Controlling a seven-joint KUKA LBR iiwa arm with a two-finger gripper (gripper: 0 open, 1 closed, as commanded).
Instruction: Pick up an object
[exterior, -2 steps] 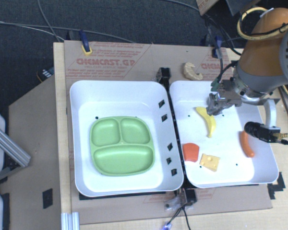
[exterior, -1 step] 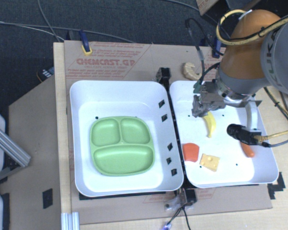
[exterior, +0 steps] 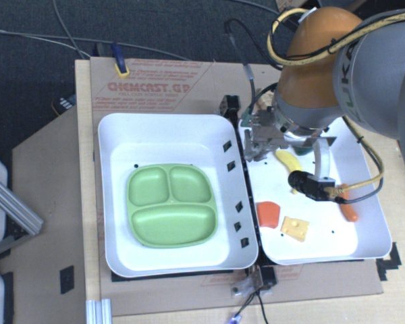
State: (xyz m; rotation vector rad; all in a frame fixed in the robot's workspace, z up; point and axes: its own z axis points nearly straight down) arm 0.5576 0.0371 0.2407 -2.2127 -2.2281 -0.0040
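Grey arm (exterior: 381,73), orange band, yellow cable; perhaps black fittings

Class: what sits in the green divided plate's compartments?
Nothing. The green divided plate lies flat in the left bin, all three compartments bare.

My arm (exterior: 324,66) crowds the right bin's (exterior: 371,238) far end; open floor lies between orange block (exterior: 268,213) and cheese (exterior: 295,229).

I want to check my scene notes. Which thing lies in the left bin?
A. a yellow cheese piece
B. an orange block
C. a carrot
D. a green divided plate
D: the green plate with three compartments lies in the left bin, while the cheese piece, the orange block and the carrot all lie in the right bin.
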